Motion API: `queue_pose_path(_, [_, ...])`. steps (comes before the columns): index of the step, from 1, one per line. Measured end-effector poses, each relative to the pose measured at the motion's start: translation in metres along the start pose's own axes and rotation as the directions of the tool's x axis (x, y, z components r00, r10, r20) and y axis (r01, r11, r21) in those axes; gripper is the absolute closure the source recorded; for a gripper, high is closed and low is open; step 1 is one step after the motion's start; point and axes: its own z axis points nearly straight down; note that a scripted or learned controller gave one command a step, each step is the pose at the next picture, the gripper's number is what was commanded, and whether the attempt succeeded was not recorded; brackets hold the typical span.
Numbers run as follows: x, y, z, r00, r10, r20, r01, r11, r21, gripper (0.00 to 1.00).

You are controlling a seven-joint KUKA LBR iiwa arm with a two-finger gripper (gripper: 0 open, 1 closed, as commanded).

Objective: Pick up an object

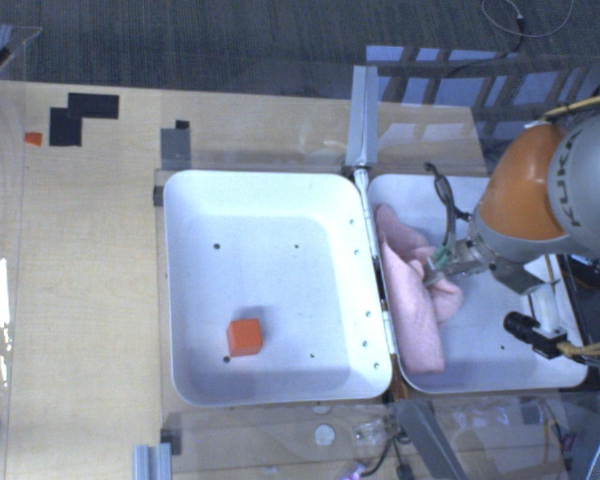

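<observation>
We look down on the worktop (90, 298) with its two white bins side by side. In the right bin (500, 368) lies a pink cloth (412, 288), bunched into a long strip against the left wall, its long axis running from the far end of the bin toward the near end. In the left bin (270, 208) sits a small orange block (245, 337), alone near the front left, well apart from the arm.

The arm (570, 178) reaches in over the right bin, and our jaws (442, 271) are down at the cloth's right edge, about midway along its length. The tips meet a raised fold of the fabric and seem buried in it. We cannot tell how far apart the jaws stand, nor whether any cloth is really pinched between them, so we make no claim of a hold.

The relation that matters to us is this: the cloth lies directly under and just to the left of the jaws, touching them, while the block is far off to the left across the divider between the bins. We judge the cloth to be the thing in play. Because its strip runs front to back, a pinch across its narrow width looks the surest. Being soft, it may sag or slip from a shallow pinch when lifted.
</observation>
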Motion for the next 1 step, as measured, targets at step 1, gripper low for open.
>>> queue_pose_path(1, [0.0498,0.0762,-0.0801,0.987,0.164,-0.005,-0.163,0.986,0.023,1.00])
